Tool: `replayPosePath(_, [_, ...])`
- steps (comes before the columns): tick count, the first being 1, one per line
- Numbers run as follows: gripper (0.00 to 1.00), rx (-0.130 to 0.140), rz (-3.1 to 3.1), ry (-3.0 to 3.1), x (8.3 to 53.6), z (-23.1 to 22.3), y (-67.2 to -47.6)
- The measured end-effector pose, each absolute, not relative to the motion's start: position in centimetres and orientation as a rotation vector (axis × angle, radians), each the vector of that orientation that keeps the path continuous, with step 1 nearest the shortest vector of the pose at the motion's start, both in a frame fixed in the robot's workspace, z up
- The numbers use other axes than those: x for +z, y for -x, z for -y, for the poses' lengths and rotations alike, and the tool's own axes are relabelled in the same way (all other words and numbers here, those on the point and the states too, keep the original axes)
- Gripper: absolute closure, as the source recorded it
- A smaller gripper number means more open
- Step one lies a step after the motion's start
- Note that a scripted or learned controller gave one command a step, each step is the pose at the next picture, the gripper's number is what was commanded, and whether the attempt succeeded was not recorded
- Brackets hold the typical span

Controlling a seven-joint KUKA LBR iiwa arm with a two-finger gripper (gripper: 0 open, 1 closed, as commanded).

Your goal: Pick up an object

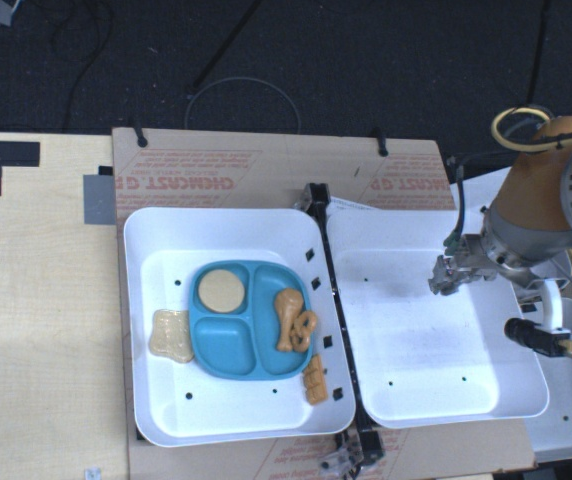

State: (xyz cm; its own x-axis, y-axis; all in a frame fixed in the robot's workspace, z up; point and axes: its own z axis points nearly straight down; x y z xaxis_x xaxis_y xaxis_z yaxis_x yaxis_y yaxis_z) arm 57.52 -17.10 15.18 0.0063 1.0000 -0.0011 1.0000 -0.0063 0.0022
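Claw (446,276) low over the right bin (406,408), near its upper right part; cannot tell how it is set, nothing seen in it. Objects all lie well apart from it, in the left bin (156,408). Left to right: pale flat piece (171,335) touching the blue divided plate (228,353); round tan disc (220,290) in the plate's upper left compartment; tan pretzel-like piece (294,320) in its right compartment; small tan piece (315,379) just beside the plate. Bins sit on cardboard (266,173) on the pale wood bench (36,318). Dark floor with cables behind.

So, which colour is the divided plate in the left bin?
Blue, clearest in the camera view.
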Motion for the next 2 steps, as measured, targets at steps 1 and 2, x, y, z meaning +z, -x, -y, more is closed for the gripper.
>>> replayPosePath(1, [1.0,0.002,-2.221,-2.219,20.4,17.2,-57.6])
replayPosePath(2, [1.0,-0.002,-2.228,-2.221,19.7,12.1,-57.6])
